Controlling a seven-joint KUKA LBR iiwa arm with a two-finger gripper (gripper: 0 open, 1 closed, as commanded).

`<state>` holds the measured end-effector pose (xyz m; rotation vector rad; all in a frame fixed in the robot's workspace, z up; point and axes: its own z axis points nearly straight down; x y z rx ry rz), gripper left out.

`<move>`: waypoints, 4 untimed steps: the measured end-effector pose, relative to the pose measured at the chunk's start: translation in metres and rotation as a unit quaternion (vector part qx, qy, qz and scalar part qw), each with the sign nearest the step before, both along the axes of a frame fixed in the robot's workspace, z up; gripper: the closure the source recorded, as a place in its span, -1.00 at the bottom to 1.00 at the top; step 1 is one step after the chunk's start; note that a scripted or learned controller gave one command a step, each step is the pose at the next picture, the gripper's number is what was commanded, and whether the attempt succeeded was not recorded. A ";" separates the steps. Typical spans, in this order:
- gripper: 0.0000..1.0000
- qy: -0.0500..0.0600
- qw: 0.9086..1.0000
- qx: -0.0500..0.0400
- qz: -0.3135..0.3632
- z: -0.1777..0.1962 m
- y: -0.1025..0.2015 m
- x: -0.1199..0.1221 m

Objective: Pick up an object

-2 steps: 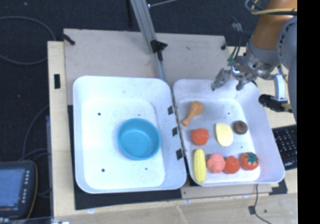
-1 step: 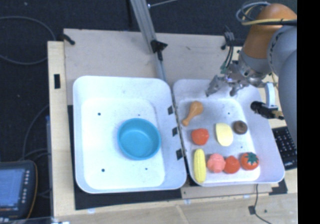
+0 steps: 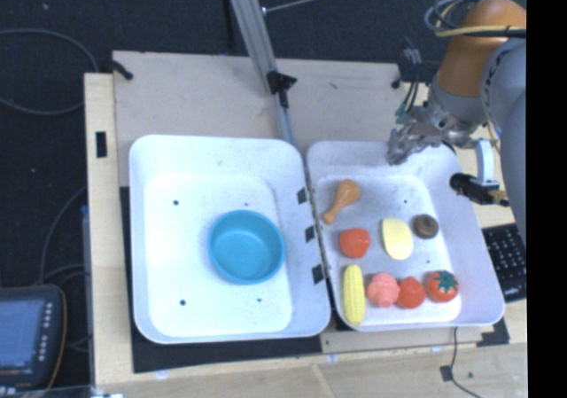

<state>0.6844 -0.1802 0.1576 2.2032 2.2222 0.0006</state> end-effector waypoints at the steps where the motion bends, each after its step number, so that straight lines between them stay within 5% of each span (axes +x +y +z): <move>1: 1.00 0.000 1.000 0.004 -0.001 0.068 0.002 0.000; 2: 1.00 0.002 1.000 0.005 0.001 0.084 0.001 0.002; 4: 1.00 0.005 1.000 0.006 0.000 0.094 0.099 -0.025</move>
